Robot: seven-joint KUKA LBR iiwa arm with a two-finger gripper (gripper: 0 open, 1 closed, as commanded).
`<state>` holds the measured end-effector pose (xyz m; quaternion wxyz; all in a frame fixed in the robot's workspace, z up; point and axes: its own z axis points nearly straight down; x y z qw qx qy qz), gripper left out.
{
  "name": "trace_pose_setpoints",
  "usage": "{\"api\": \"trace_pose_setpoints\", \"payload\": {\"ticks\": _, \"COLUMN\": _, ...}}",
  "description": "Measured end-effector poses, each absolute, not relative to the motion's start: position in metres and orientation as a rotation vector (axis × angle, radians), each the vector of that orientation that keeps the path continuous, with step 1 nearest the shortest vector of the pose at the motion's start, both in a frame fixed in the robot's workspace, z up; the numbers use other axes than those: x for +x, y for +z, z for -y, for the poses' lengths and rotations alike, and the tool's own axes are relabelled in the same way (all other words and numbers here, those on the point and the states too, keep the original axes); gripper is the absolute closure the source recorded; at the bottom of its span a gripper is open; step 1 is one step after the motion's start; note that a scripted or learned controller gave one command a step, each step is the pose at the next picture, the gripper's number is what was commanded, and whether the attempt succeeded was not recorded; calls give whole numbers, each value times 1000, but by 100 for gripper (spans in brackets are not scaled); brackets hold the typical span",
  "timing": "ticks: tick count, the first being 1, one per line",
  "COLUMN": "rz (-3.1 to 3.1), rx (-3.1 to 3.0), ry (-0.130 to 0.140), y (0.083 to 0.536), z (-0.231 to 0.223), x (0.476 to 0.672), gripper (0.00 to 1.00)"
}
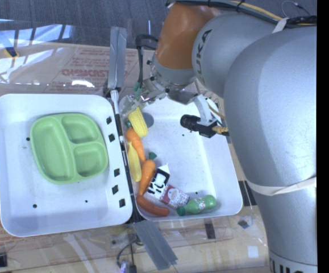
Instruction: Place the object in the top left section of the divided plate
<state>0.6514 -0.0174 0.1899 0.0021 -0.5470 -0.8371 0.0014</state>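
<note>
Corn (pixel 138 122) sits at the top left corner of the right bin (pixel 209 152), just under the gripper (pixel 134 101), and looks like the piece being gone for; that is my guess, since the task does not name its object. The gripper is low over that corner, its tip at or very near the upper end of the corn. The wrist hides whether it is spread or closed, so I cannot tell its state, and nothing shows the corn lifted or gripped.

Below the corn, along the same left wall, lie a carrot (pixel 136 143), a yellow piece (pixel 133 162) and a second carrot (pixel 146 176). At the bin's lower edge are a sausage (pixel 151 207), a small packet (pixel 167 193) and a green vegetable (pixel 198 205). A black fitting (pixel 197 124) hangs from the arm (pixel 255 84) over the middle of the bin.

The green plate (pixel 69 147) lies in the left bin (pixel 16 209), well apart from the gripper, with all three sections bare. The top left section (pixel 50 147) has nothing in it.

So the task appears to be at its start: no object secured that I can see, and the pick, the carry across the divider (pixel 119 152) and the placing all remain.
</note>
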Motion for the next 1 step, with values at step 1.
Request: {"api": "trace_pose_setpoints", "payload": {"ticks": 1, "rz": 2679, "rx": -1635, "ry": 3, "y": 205, "z": -46, "x": 657, "gripper": 100}}
